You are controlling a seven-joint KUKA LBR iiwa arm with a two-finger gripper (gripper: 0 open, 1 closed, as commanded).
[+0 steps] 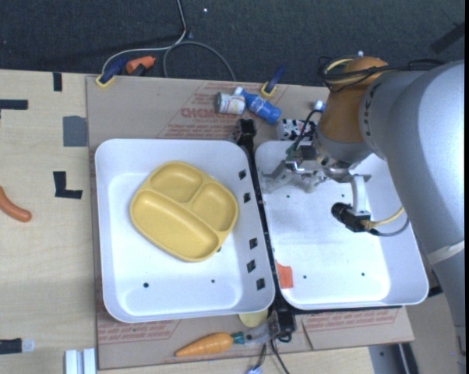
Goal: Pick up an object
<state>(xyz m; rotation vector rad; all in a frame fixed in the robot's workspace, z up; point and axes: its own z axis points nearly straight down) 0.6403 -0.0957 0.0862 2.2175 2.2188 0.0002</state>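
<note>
Lying left of fingers [285,171] — yellow tray [185,209]

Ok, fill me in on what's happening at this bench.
A grey robot arm with an orange band reaches in from the right, its hand low over the far left corner of the right white bin. Nothing is visibly gripped. A yellow divided plastic plate lies in the left white bin. A toy carrot and a toy sausage lie outside the bins.
</note>
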